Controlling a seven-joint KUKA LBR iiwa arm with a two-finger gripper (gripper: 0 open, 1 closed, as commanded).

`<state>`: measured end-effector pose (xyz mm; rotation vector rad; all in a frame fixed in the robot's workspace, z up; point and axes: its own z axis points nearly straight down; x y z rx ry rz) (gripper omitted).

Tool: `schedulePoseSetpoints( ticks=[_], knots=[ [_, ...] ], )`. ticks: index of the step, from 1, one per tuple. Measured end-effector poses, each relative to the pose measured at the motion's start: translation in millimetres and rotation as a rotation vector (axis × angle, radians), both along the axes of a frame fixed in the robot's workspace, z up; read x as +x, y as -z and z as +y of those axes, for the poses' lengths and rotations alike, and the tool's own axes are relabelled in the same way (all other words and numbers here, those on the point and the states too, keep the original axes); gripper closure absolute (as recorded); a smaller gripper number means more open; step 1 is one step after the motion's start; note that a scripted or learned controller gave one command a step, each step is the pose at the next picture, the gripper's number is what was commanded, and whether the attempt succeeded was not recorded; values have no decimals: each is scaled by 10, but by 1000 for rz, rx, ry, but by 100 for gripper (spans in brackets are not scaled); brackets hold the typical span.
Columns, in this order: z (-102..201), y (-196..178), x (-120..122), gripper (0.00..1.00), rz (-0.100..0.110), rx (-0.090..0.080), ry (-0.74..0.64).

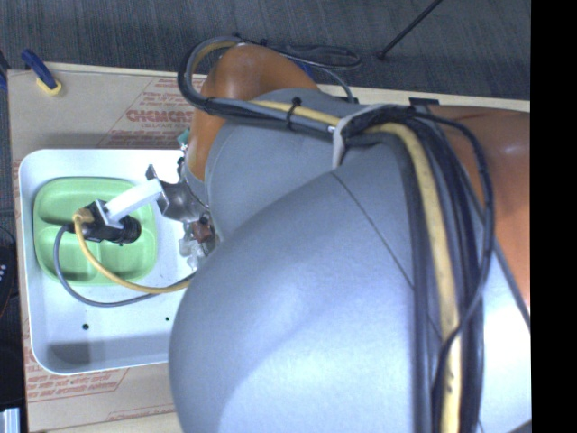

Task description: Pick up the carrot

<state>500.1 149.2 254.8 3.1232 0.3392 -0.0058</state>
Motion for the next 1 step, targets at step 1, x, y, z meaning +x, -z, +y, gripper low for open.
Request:
schedulePoseSetpoints(
  ticks=[1],
  knots=[
    [-414, 436, 123, 100, 4, 3, 11]
  ],
)
